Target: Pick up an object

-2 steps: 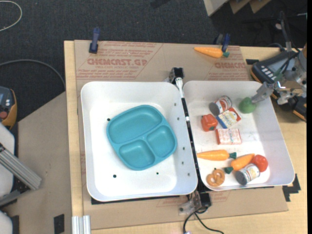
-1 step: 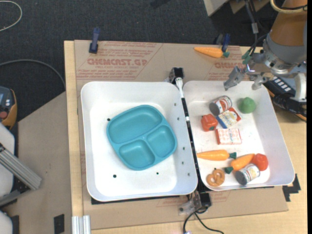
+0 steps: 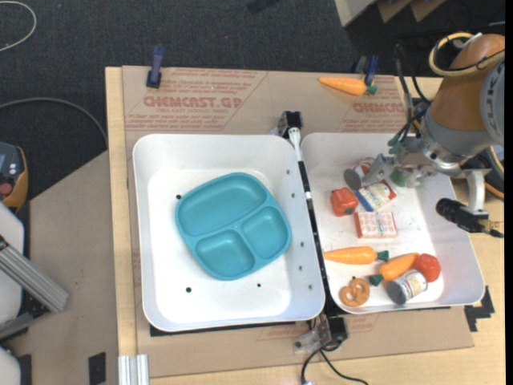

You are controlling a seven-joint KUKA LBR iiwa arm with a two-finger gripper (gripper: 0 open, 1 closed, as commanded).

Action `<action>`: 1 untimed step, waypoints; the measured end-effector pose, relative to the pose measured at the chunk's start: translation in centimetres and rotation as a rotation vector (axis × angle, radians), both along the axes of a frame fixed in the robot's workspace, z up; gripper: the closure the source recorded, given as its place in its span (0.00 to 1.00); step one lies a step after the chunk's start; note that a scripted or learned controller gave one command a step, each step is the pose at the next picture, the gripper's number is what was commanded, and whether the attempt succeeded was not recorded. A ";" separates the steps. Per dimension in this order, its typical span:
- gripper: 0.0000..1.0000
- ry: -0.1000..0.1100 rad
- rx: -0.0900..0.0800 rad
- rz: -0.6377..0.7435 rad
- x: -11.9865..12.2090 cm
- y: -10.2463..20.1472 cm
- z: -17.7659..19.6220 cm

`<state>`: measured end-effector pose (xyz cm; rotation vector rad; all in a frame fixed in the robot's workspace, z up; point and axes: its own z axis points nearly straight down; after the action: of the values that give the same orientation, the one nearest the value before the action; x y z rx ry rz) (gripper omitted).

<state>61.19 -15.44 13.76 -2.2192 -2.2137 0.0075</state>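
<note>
A: Count, left bin (image 3: 152, 215)?

B: One item: a teal divided plate (image 3: 232, 224), three compartments, lying flat near the middle.

A: Right bin (image 3: 461, 283)?

B: Seven items seen. Two toy carrots inside: one (image 3: 350, 255) lying lengthwise near the divider, one (image 3: 398, 266) tilted just beside it to the right. One red tomato-like ball (image 3: 429, 266) touching that second carrot's end. One small can (image 3: 407, 286) on its side below it, label mixed colours. One pretzel or doughnut-shaped piece (image 3: 354, 292), tan, near the front rim. One flat red-and-white packet (image 3: 376, 225) mid-bin. One small red-orange block (image 3: 344, 202) left of the gripper.

A: Outside the bins?

B: One more carrot (image 3: 343, 86) on the cardboard at the back, next to a blue clamp (image 3: 370, 71); a second blue clamp (image 3: 155, 66) at the back left.

A: Tool?

B: Gripper (image 3: 374, 184) down in the right bin's upper part, over a white-red-blue packet (image 3: 375, 196). Whether its jaws are apart or closed on anything, I cannot tell; the packet lies right under it, contact unclear.

A: Appearance of that packet?

B: Small, boxy, white with red and blue print, partly hidden by the gripper.
</note>
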 end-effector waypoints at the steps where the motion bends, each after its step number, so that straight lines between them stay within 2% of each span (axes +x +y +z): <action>1: 0.00 -0.014 0.000 0.011 1.3 9.7 5.0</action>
<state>62.44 -5.78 18.78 -2.2139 -2.2334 -0.0083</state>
